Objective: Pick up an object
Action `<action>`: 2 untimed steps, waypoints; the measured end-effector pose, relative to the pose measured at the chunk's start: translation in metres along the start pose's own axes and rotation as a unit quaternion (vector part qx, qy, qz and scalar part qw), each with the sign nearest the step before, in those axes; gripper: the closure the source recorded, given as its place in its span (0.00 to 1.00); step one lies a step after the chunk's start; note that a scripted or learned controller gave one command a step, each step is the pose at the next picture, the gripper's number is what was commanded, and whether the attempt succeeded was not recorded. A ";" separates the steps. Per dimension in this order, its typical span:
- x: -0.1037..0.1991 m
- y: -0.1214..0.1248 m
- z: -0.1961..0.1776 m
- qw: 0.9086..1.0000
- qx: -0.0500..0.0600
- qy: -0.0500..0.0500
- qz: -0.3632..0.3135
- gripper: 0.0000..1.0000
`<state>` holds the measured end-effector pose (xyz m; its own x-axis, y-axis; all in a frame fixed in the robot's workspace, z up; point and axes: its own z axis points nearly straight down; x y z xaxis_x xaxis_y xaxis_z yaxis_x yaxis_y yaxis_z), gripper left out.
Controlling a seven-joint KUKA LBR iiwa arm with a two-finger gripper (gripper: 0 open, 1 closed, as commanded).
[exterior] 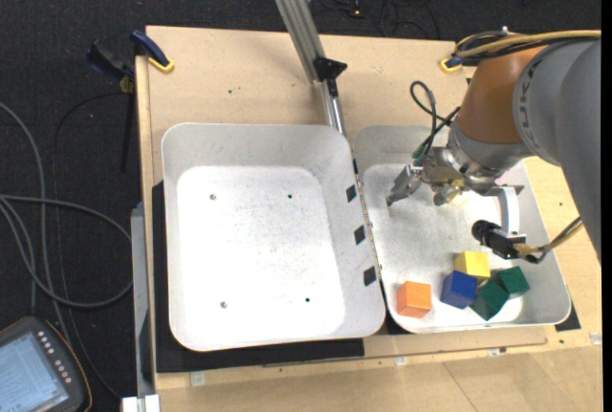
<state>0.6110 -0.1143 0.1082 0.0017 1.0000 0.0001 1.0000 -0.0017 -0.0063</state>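
Note:
Several small blocks lie in the right bin [402, 147] near its front edge: an orange block [414, 298], a blue block [460, 289], a yellow block [472, 264] and two green blocks [501, 292]. My gripper [419, 186] hangs over the bin's back half, up and left of the blocks and apart from them. Its fingers are spread and nothing sits between them.
The left bin [258, 233] lies beside the right one, with black clips along their shared edge. A slanted metal pole [292, 4] stands behind the bins. Clamps sit on the bench's back corners. Cables trail from the wrist over the right bin.

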 end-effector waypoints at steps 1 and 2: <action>0.000 0.002 -0.015 1.000 -0.004 -0.001 0.000 1.00; 0.010 0.002 -0.064 1.000 -0.006 0.000 -0.002 1.00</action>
<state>0.6138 -0.1046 0.1719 -0.0030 1.0000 -0.0006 1.0000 0.0030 0.0056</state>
